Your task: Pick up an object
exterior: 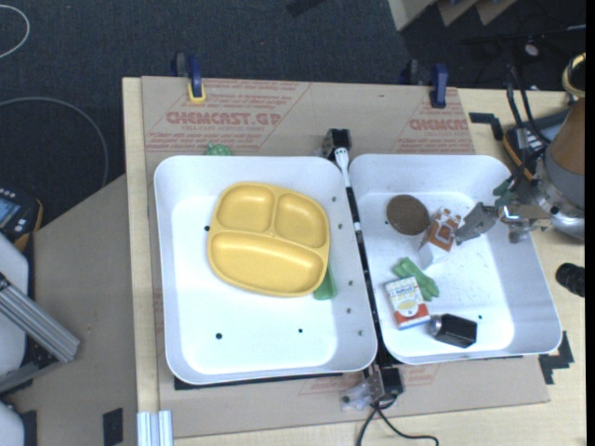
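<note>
Camera view had the gripper [479,219] low in the right bin [521,333], coming in from the right, tips just beside a small red-and-white packet [443,230]. Whether its fingers were spread or pressed together I could not tell; the metal parts blurred into the white floor. No item was visibly between them, so nothing counted as held.

Candidates, all in the right bin: the packet nearest the tips, a brown disc [407,214] touching or almost touching its left side, a green piece [416,278] lower down, a red box [406,302] just below that, a black block [455,329] near the front wall. The left bin [186,342] held a yellow tray [270,240] with a green scrap [325,286] at its edge.

Likely target: the packet. To do it well, centre over the packet, straddle its narrow side, keep clear of the disc so it isn't shoved, descend fully to the floor before closing, then lift straight up. Risk: the packet looked thin and tilted and could slip out.
</note>
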You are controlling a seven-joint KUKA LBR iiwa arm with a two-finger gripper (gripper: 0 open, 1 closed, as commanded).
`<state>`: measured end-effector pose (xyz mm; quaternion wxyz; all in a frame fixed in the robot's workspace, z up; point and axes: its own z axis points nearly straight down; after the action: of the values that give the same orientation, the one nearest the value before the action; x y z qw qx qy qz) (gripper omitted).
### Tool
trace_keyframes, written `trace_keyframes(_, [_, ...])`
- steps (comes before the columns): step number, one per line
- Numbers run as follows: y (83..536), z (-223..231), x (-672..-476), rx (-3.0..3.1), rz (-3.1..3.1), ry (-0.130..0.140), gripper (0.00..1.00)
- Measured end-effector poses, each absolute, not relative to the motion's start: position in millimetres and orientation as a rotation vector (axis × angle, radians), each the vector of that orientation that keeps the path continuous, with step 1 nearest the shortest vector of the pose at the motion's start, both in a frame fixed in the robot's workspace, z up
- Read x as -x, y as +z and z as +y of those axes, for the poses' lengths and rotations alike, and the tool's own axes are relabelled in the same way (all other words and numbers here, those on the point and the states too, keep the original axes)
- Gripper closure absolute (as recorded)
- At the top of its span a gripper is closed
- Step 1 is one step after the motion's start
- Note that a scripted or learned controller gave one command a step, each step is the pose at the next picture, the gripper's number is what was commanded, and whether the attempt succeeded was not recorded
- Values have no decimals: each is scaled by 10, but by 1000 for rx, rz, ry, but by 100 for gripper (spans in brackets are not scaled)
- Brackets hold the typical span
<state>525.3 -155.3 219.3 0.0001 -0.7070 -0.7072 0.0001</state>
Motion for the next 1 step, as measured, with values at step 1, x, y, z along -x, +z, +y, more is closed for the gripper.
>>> trace_keyframes(1, [3263, -1137, -4891, 2221, -2232, -10, 0])
